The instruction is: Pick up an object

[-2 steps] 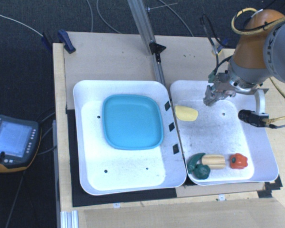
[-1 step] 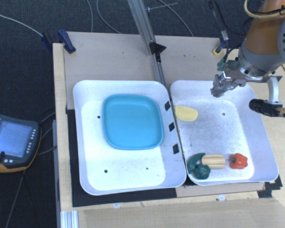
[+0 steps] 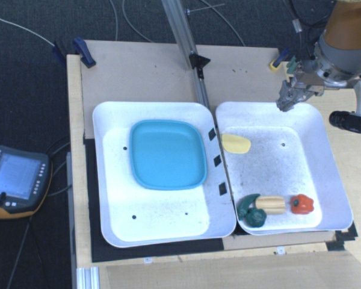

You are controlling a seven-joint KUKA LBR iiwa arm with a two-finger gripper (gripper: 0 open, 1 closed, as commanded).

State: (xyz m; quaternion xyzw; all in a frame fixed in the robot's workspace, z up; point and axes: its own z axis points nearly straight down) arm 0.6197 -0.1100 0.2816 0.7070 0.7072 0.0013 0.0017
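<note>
With its finger spread impossible to tell, the gripper [image 3: 287, 103] hovers over the right bin's [image 3: 325, 134] far rim and should centre above the yellow piece [image 3: 236, 144] before descending.

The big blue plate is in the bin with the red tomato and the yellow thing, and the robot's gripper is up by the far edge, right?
Not quite. The square blue plastic plate lies alone in the left white bin. The small red toy tomato and the flat yellow piece are in the right white bin. The camera view shows this. The gripper is indeed by the right bin's far edge.
</note>
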